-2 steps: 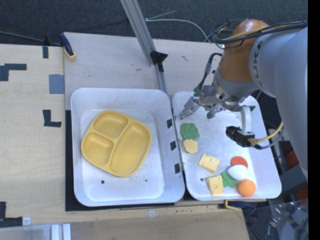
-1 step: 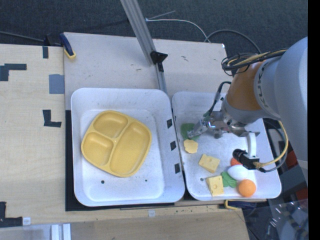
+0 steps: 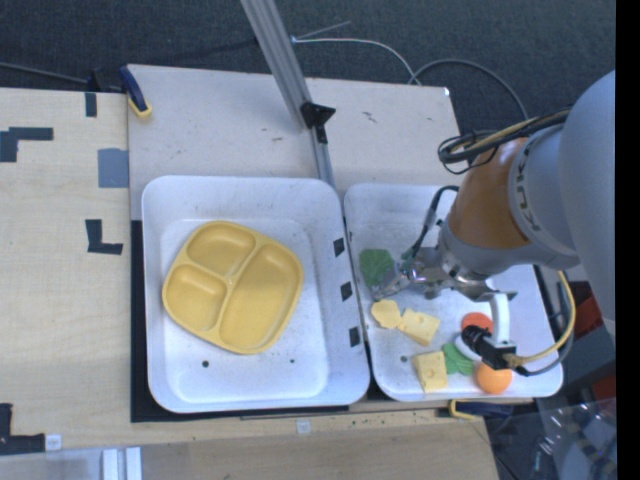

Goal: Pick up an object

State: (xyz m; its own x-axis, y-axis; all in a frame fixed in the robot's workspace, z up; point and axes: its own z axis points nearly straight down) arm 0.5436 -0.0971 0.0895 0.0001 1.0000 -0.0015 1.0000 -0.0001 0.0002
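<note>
Claw hangs low in the right bin, just beside a green piece; whether it is spread or pinching cannot be told. Recommend centring over the green piece, clear of the yellow chunks, before pressing together.

Pale bench carries two white bins side by side: left bin, right bin.
</note>
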